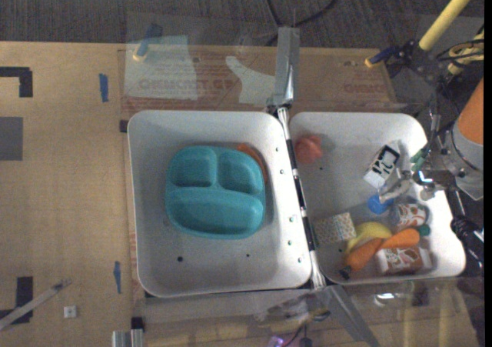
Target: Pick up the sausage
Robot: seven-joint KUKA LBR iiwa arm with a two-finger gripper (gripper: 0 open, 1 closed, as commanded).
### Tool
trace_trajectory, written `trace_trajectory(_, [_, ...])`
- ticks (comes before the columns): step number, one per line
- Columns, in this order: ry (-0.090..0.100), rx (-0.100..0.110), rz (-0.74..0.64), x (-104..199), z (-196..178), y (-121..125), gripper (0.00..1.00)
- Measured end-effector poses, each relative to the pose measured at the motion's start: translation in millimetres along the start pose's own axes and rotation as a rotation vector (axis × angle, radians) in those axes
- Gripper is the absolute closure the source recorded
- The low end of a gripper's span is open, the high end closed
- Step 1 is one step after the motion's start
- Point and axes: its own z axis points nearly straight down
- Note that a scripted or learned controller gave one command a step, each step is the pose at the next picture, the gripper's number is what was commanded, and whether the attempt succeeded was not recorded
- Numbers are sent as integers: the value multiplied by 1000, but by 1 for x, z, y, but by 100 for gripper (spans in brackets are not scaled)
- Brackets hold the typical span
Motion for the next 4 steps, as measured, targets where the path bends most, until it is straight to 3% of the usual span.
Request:
trace_trajectory(1, [-2,-5,-24,66,7,48,0])
trace_trajectory(2, [-1,1,-37,120,33,52,0])
trace_trajectory(3, [-2,-3,155,127,-73,30,0])
trace_trajectory(4, [-1,1,92,135,8,88,0])
